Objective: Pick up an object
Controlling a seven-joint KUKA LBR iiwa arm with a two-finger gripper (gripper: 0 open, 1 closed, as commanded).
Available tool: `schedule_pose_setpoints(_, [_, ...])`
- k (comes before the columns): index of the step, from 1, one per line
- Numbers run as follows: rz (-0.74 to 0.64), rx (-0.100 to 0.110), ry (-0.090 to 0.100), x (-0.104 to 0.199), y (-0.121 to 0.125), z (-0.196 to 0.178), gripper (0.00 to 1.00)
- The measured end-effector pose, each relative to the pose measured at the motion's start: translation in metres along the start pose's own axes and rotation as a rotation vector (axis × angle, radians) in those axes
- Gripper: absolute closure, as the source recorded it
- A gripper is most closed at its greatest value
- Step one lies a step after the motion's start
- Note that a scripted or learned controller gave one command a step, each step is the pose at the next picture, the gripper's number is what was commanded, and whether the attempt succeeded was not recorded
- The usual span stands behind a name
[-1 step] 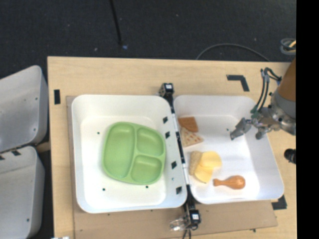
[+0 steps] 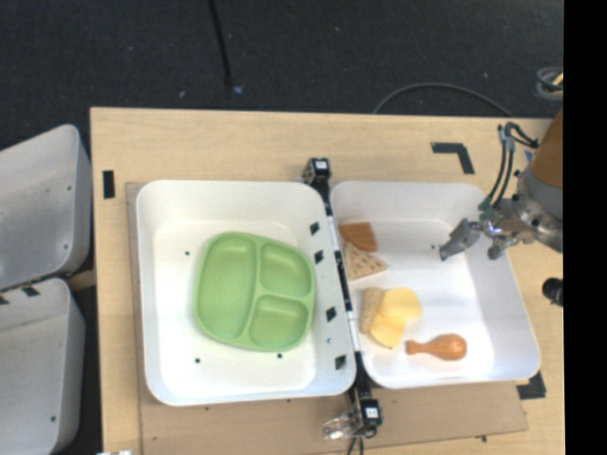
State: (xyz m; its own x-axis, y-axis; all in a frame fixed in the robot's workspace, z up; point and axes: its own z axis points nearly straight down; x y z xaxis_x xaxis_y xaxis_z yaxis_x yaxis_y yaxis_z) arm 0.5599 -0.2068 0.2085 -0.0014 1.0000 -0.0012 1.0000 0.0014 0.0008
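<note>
In the right bin (image 2: 493, 349) lie several food pieces: a brown cracker (image 2: 358, 236), a pale triangular sandwich piece (image 2: 363, 264), a yellow cheese-like lump (image 2: 396, 316) on a tan slice, and an orange-brown drumstick (image 2: 439, 347). My gripper (image 2: 477, 240) hovers over the upper right part of this bin, above the bin floor and to the right of the cracker. Its fingers (image 2: 457, 240) are spread apart with nothing between them. The arm comes in from the right edge.
The left bin (image 2: 161, 368) holds a green divided plate (image 2: 255, 292). A black divider with clips (image 2: 332, 282) runs between the bins. Cables (image 2: 507, 154) hang near the arm at the right. The wooden bench (image 2: 209, 140) surrounds both bins.
</note>
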Motion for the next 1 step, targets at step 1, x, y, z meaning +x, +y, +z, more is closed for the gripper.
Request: schedule_pose_setpoints(1, [0.001, 0.003, 0.000, -0.0031, -0.0017, 0.0625, 0.00])
